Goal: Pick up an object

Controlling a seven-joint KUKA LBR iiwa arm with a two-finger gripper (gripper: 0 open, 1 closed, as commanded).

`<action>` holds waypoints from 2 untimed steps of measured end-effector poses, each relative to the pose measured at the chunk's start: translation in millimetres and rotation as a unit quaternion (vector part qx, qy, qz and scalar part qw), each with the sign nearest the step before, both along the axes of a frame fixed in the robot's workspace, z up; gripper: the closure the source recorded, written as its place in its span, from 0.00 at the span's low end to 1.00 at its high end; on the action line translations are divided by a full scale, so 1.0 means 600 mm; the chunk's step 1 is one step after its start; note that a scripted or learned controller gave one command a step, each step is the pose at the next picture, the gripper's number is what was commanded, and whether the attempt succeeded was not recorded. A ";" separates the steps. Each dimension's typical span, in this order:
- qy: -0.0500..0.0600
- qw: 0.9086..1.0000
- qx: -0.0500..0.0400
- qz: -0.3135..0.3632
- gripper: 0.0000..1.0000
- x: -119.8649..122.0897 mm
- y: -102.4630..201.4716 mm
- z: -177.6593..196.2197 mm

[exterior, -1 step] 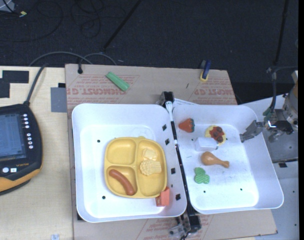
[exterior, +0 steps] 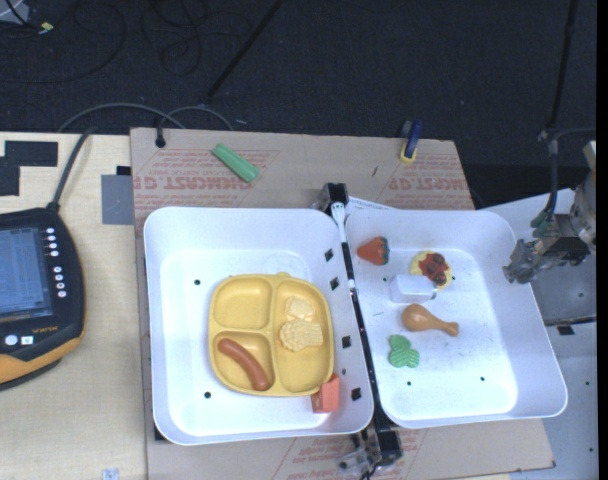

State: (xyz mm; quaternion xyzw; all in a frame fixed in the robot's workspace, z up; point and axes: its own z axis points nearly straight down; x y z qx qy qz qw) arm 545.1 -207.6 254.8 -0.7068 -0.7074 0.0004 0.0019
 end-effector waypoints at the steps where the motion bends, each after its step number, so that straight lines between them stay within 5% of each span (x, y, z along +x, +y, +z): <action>1: 0.005 1.000 0.002 -0.002 1.00 -0.111 0.074 -0.132; 2: 0.002 1.000 0.001 0.001 1.00 -0.099 0.130 -0.193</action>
